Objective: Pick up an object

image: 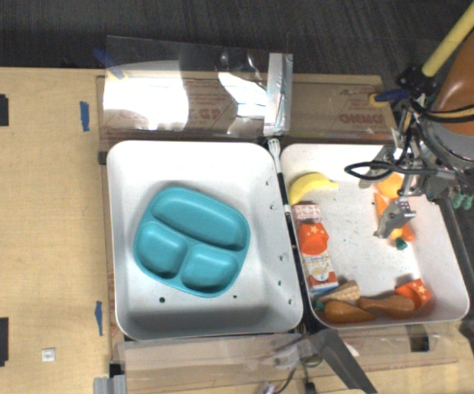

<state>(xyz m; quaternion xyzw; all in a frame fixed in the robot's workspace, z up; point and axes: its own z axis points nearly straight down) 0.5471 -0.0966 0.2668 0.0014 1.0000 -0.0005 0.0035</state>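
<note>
From the camera view we see the gripper (398, 220) low in the right bin (458, 277) over a small orange-and-yellow object (400, 237) near its right wall, nothing visibly lifted, so we judge the pick unfinished and cannot tell its grip

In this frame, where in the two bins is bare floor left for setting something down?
Right bin: a bare patch mid-floor, between the orange cup and the claw. Its left wall and front edge are crowded. Left bin: bare margins around the teal tray, widest at the back.
</note>
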